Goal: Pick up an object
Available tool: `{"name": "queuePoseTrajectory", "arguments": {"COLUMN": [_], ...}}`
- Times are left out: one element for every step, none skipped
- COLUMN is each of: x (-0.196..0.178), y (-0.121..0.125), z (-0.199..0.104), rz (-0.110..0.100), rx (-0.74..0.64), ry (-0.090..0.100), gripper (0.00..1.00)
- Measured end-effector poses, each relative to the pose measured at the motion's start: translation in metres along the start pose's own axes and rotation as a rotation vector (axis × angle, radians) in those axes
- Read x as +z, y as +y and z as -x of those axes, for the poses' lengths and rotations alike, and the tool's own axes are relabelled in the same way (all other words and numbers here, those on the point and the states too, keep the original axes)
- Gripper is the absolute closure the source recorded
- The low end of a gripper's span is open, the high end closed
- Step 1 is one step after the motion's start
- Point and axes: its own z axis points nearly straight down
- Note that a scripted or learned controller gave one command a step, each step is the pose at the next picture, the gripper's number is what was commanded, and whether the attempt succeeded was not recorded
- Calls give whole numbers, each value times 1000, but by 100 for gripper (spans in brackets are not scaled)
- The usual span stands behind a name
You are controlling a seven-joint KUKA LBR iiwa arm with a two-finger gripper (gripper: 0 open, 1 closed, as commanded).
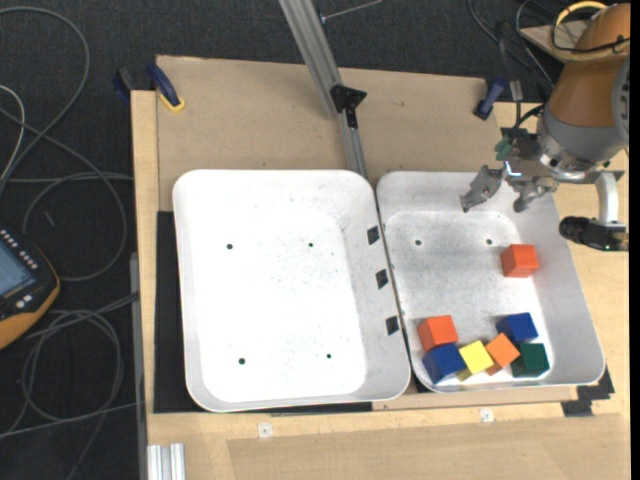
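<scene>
Nearest the bench's front edge, inside the right bin (590,338): a cluster of blocks along the bin's near wall. From left, blue block (443,362) at the near-left corner, touching a yellow block (475,357); small orange block (503,349) just beside the yellow one; dark green block (533,360) toward the near-right corner. Directly behind this row: orange cube (437,331) on the left, second blue block (517,326) on the right.

Mid-bin, toward the right wall and well apart from the cluster: lone orange-red block (520,260), flat on the bin floor.

Left bin (200,268) alongside, sharing the centre divide with the right bin.

At the far edge of the right bin: gripper (499,193), fingers spread apart with nothing between them, above the far-right part of the bin, near but clear of the orange-red block. Arm (588,88) above the bench's far-right corner.

Far edge of the bench: blue clamp (166,86) at the left corner, another blue clamp (490,98) toward the right, slanted metal bar (318,53) between.
</scene>
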Motion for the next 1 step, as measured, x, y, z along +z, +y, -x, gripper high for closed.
{"name": "queuePoseTrajectory", "arguments": {"x": [57], "y": [8], "z": [3], "rz": [0], "rx": [0], "ry": [0], "gripper": [0]}}
